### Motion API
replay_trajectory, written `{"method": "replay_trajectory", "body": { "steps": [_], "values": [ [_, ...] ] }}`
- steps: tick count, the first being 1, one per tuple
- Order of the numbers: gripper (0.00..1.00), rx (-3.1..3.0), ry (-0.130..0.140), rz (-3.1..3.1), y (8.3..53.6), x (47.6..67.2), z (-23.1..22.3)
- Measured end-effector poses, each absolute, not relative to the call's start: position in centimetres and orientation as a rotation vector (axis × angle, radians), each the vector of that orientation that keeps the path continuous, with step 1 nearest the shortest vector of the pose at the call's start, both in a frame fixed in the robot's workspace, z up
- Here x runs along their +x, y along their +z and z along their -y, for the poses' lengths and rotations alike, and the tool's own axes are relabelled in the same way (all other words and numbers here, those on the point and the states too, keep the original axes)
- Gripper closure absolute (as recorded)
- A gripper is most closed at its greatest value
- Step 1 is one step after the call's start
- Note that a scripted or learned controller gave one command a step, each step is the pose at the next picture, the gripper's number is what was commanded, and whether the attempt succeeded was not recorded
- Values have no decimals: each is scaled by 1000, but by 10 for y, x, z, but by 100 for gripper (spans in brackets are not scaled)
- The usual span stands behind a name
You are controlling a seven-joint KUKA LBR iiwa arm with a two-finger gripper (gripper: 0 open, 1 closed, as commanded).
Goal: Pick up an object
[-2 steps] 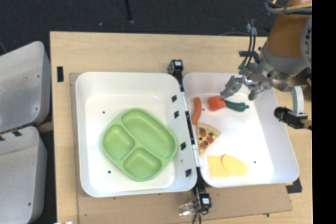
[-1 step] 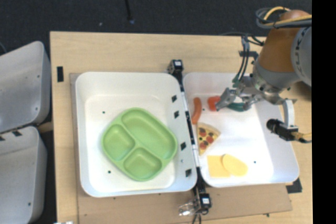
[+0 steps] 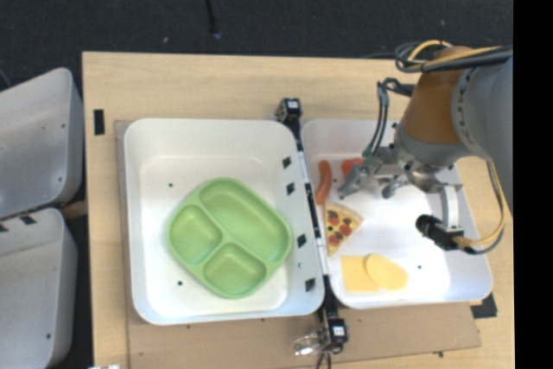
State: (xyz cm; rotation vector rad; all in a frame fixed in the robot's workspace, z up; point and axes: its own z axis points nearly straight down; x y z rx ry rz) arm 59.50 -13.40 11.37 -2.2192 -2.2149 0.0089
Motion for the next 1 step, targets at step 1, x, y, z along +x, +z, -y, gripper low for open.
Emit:
{"method": "replay_trajectory", "body": {
  "steps": [1],
  "values": [
    [100, -2223, 5, 2212, 125, 597, 135]
  ]
}}
